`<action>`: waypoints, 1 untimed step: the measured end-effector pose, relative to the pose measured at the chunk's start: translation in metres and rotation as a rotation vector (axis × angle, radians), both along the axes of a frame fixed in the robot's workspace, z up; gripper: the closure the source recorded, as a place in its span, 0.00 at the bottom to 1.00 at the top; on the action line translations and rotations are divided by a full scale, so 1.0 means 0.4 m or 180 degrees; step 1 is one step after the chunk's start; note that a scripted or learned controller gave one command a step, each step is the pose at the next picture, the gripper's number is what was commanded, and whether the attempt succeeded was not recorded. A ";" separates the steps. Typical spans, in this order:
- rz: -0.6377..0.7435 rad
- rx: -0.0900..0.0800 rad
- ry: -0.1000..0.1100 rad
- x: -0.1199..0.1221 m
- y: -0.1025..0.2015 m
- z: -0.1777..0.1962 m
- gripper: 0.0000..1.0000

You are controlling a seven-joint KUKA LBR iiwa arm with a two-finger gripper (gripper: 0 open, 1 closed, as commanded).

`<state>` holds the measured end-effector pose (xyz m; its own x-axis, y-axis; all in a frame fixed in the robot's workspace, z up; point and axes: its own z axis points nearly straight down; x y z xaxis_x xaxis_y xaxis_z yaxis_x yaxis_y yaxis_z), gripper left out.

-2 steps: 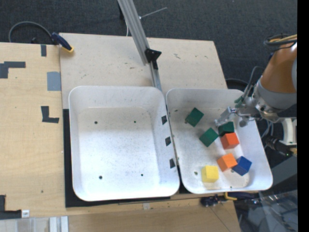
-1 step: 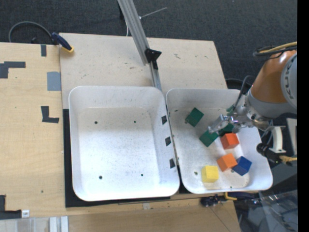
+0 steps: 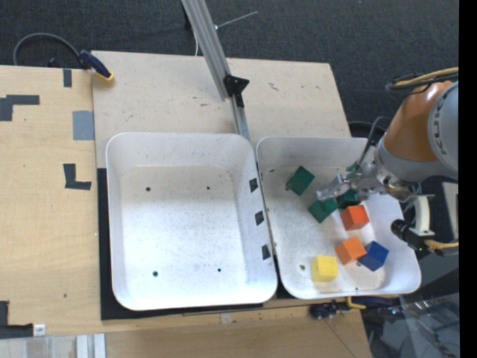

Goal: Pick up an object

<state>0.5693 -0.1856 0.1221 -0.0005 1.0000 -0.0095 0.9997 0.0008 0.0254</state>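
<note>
The right bin (image 3: pixel 277 222) holds several small blocks. A green block (image 3: pixel 300 180) lies near its upper left, and a second green block (image 3: pixel 322 211) sits just below my gripper (image 3: pixel 337 190). To the right of that one is an orange block (image 3: pixel 355 216). Lower down lie another orange block (image 3: pixel 349 250), a blue block (image 3: pixel 374 255) and a yellow block (image 3: pixel 324 268). My gripper hangs low over the middle of the right bin, between the two green blocks, with a dark green patch (image 3: pixel 347 198) right under it. The arm (image 3: pixel 417 136) comes in from the right.
The left bin (image 3: pixel 112 200) stands beside the right one, sharing a middle wall with black clips (image 3: pixel 259 216). A slanted metal rail (image 3: pixel 212 47) runs from the top down to the bins' junction. Cables and a bracket (image 3: pixel 417 230) lie off the right bin's edge.
</note>
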 end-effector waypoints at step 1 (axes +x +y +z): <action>0.0003 -0.0003 -0.0009 0.003 0.001 0.023 1.00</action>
